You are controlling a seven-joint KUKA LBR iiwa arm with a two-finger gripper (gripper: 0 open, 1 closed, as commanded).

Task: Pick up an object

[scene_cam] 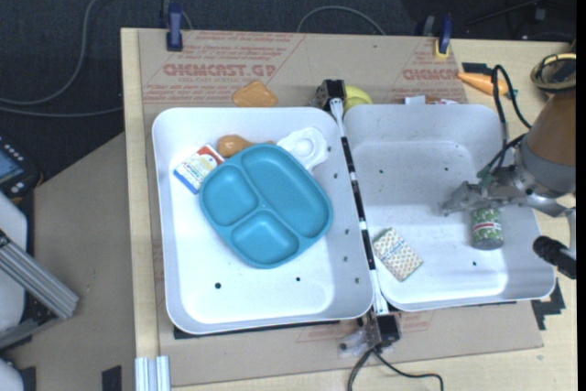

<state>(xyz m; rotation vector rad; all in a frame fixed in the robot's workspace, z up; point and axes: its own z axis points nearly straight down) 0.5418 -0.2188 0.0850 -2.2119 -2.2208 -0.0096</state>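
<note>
The claw point(478, 197) hovers in the right bin point(430, 151), directly over a small green-labelled jar point(487, 227) sitting at its 6 o'clock (touching or just beneath, hard to say); the jar stands upright; whether the claw is spread or closed, I cannot tell.

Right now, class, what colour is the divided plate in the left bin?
Blue plate, camera view.

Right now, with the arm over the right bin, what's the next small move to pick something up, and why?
Probably a short descent straight onto the small green jar. The gripper sits just above the jar's top in the right bin, so it is the nearest target. The patterned packet lies farther toward the divider. Whether the gripper already touches the jar can't be told.
</note>
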